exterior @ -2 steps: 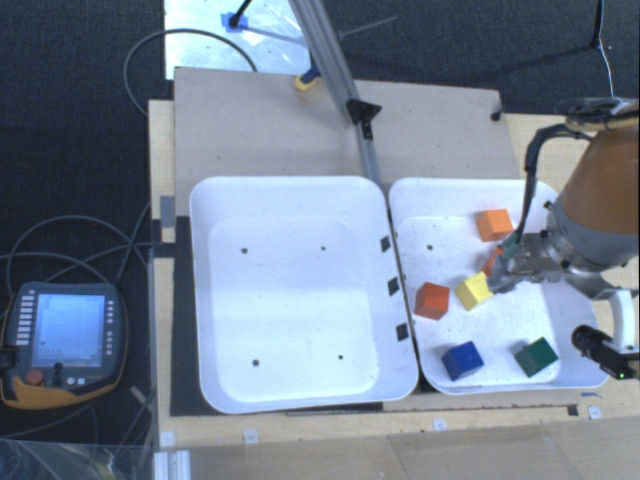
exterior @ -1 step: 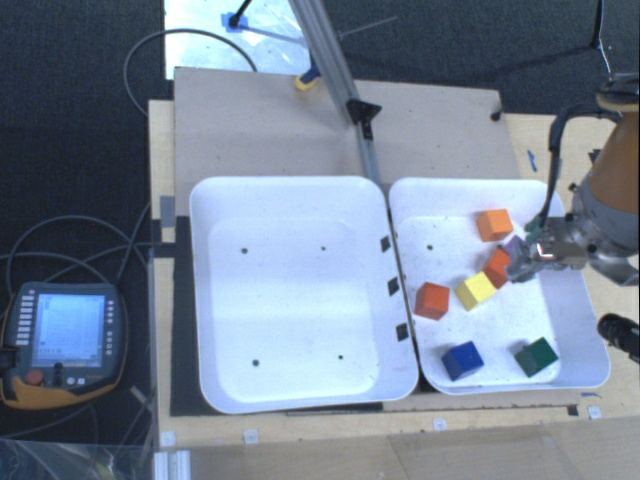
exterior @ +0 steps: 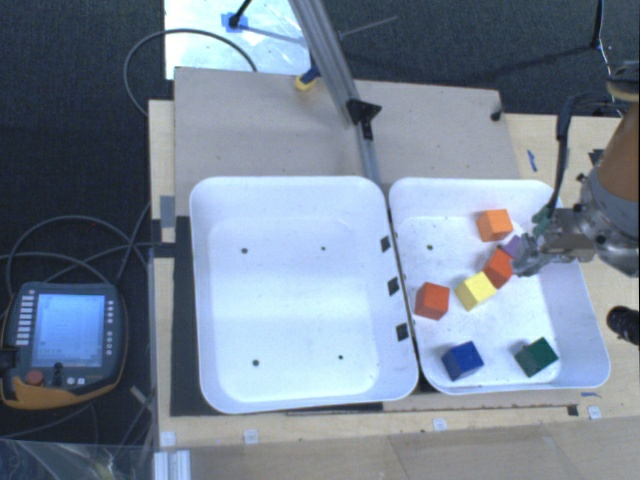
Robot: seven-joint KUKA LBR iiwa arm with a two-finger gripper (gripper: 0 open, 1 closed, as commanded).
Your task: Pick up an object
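Although several blocks lie scattered in the right-hand shallow white plastic bin (exterior: 590, 363), the coming move is judged to turn on the small cluster beside the arm's tip. Nearest the lower edge of the camera view, a blue cube (exterior: 462, 359) and a dark green cube (exterior: 536, 356) are seen well apart from each other on the bin floor. Further up, an orange-red cube (exterior: 432, 300) is found near the bin's left wall, and a yellow cube (exterior: 476, 290) lies just beside it to the right. Touching or almost touching the yellow cube, a second orange-red block (exterior: 499, 266) is seen tilted, with a small purple block (exterior: 512, 246) just above it. Still further back, an orange cube (exterior: 494, 224) sits by itself.

The two-finger gripper (exterior: 528, 258) is seen low over the bin on its right side, carried by the grey arm reaching in from the right. Whether it is spread or closed cannot be told, since its tip is blurred against the purple and tilted orange-red blocks. No block is clearly shown clamped, so no hold can be claimed.

The tilted orange-red block lies immediately left of the tip, the closest candidate. The left-hand shallow white plastic bin (exterior: 215, 298) rests beside it on the pale wooden surface (exterior: 260, 118).
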